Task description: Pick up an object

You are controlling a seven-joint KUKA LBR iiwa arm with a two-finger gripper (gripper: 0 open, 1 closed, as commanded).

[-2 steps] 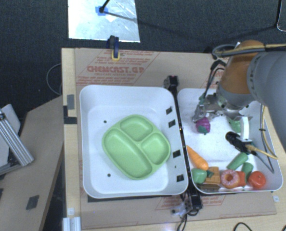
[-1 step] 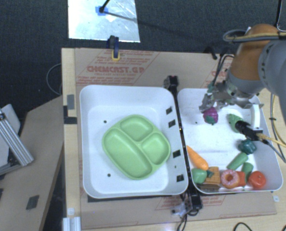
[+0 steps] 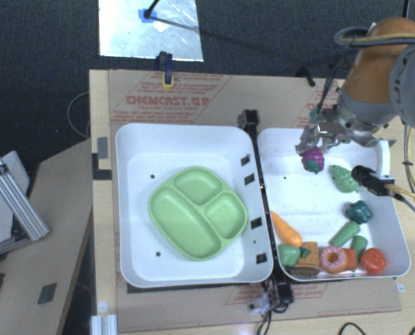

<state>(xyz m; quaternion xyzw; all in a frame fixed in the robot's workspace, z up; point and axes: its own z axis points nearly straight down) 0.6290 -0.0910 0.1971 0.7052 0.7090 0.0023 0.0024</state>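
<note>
Gripper | fingers blurred | touching purple toy, grasp unclear

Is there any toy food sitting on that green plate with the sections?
No: the green divided plate lies bare in the left bin, and the toy foods, like the carrot and donut, are in the right bin.

This looks like a robot lab, not a home. A big grey and orange robot arm reaches over a bench covered with brown board. Two white bins sit side by side. One holds toy food, the other a green plate. Wires hang about, and a metal frame stands nearby.
</note>
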